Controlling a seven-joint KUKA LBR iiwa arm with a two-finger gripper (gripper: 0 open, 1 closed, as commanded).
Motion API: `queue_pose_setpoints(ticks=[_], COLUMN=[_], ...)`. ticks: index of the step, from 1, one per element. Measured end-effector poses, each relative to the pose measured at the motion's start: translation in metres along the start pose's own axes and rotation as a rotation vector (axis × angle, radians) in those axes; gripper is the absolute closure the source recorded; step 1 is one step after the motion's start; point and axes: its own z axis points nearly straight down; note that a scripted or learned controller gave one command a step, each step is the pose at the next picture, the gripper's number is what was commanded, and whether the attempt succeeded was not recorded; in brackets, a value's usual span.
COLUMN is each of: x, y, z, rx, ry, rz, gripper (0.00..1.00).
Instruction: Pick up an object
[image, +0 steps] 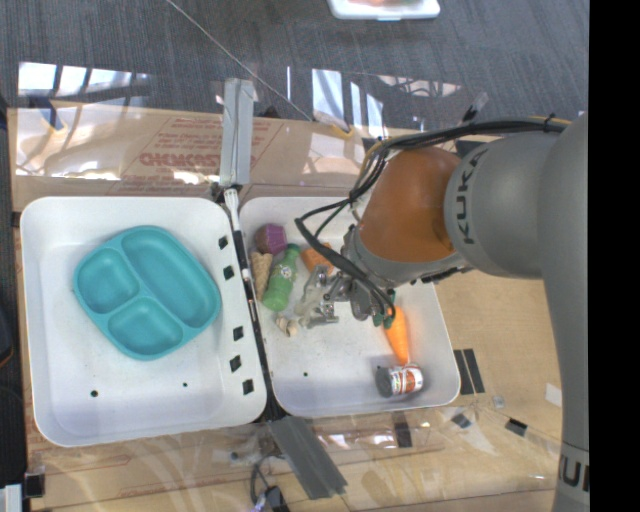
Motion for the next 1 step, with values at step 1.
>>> queue_pose_setpoints(ticks=[1], x=[-0.0017], y=[0.0017], z=[-0.0105], rx=[0.001], ry=[-0.004], rz=[-0.009], gripper=[1.0])
